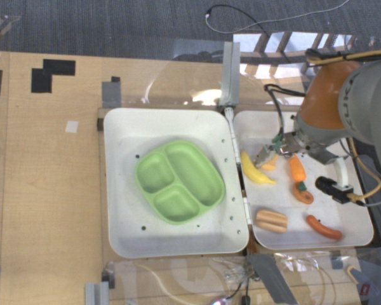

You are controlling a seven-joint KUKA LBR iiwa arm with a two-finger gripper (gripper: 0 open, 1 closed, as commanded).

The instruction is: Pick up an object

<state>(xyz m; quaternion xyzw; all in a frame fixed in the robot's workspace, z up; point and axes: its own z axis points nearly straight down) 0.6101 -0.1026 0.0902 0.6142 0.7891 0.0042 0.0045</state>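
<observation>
- The gripper (267, 155) hangs low over the right bin (362, 234), near that bin's left wall and toward its far edge; its fingers (261, 153) look slightly parted, with nothing visibly between them
- Just beside the fingertips lies a yellow banana (256, 171), running along the bin's left wall; a small orange piece (270, 166) sits touching or almost touching the banana's upper side, right under the gripper; whether the fingers touch either one is too fine to tell
- A little further toward the bin's middle is an orange carrot (296, 169) with a green tip, and just below it a round reddish-orange piece (303, 196)
- Near the bin's front edge rest a tan hot-dog bun (271, 220) and, toward the front right corner, a red sausage (324, 227)
- Behind the gripper the grey arm with its orange band (324, 97) comes in from the right, cables trailing over the bin's right side
- The left bin (120, 234) holds a green divided plate (179, 181) at its middle, well apart from the gripper
- Both bins sit on the wooden tabletop (44, 189)
- Judged from this, the pick is not yet done: no object is lifted, all lie on the bin floor; the gripper seems placed for the banana or the orange piece, so closing and lifting are left
</observation>
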